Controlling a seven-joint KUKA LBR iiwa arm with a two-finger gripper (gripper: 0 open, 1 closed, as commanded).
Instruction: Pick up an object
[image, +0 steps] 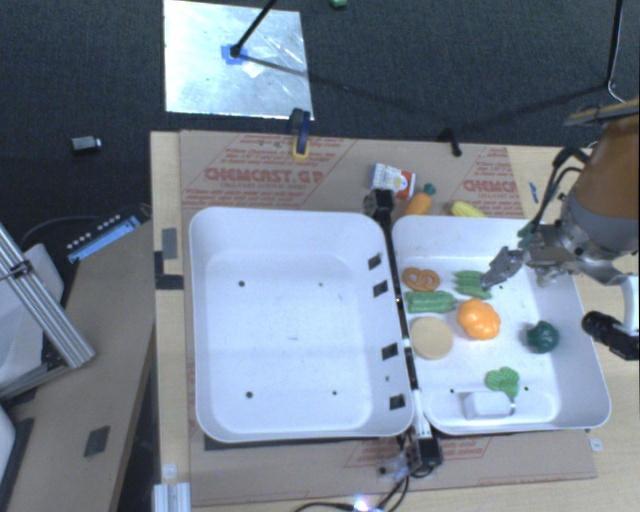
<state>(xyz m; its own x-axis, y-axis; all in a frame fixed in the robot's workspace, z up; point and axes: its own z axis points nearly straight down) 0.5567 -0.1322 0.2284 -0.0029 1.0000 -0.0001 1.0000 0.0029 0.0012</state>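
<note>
Right now the gripper (497, 270) hangs over the upper part of the right bin (580, 400), reached in from the right on the grey arm (600, 190) with its orange band. Whether its fingers are apart or closed cannot be told at this angle, and nothing shows between them.

Just beside the tip, on its left and slightly below, lies a green leafy piece (468, 282); whether the tip touches it cannot be told. Directly below the tip and near it sits the orange fruit (479, 320). Further left of the tip are the pretzel (421, 278) and, under that, a long green vegetable (431, 300), with a pale round disc (432, 338) below them. Down and to the right of the tip rests a dark green object (542, 337). Well below, near the bin's lower wall, lie a small green broccoli-like piece (503, 380) and a white block (486, 404).

Far to the left of the tool stands the left bin (215, 330).
</note>
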